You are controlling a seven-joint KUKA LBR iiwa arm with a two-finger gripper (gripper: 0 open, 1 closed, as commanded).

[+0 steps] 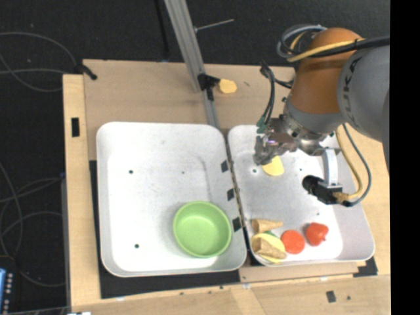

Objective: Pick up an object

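My gripper (268, 153) hangs over the upper left part of the right bin (348, 241), pointing down. A small yellow object (274, 168) lies right under its tip, touching or nearly touching it. At the front of the right bin sit a red object (317, 233), an orange-red round object (293, 242) and two tan wedge-shaped pieces (268, 226) (269, 247). A green bowl (202, 228) stands at the front right of the left bin (131, 156).
A slanted metal pole (187, 38) rises from the bench behind the bins, its foot near the bins' shared wall. A small yellow item (227, 86) lies on the bench beside the pole. Cables and a black fitting (316, 186) hang from the wrist over the right bin.
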